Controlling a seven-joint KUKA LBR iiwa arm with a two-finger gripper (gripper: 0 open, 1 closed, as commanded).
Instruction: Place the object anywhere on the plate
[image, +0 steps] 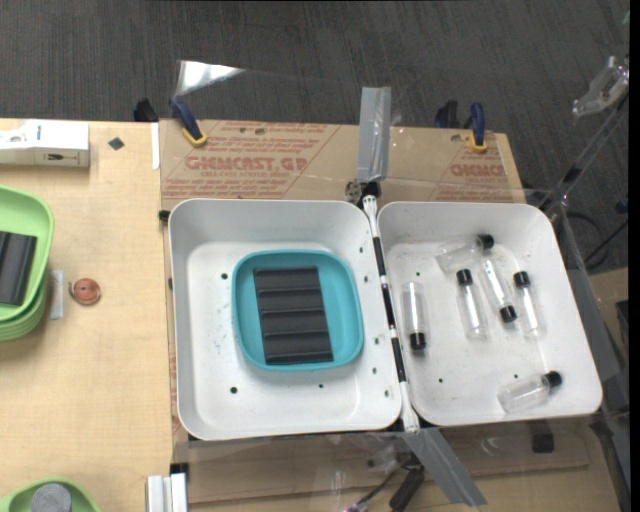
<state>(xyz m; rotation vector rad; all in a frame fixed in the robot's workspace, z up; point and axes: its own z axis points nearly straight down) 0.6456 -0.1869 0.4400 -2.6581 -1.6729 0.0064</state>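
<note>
Vials, clear with black caps: six counted, all lying flat on the floor of the right bin, none on the plate. One alone along the bin's left edge, cap toward the near edge. One slanted close to the far edge, cap toward the right. Three bunched near the middle, roughly parallel, just beside one another. Last one tilted in the near right corner, cap pointing right.

Teal plate: one, square with rounded corners, centred in the left bin. Black ridged block: one, resting on the plate's middle and covering much of its floor.

Two white bins touching along their shared edge, set on a brown cardboard sheet. Two blue clamps with orange tips, one at the sheet's far left corner, the other near its far right corner.

On the wooden bench to the left: green dishes stacked at the left edge, white box at the far left, small copper disc between dishes and left bin.

Pincer's state: cannot tell.
</note>
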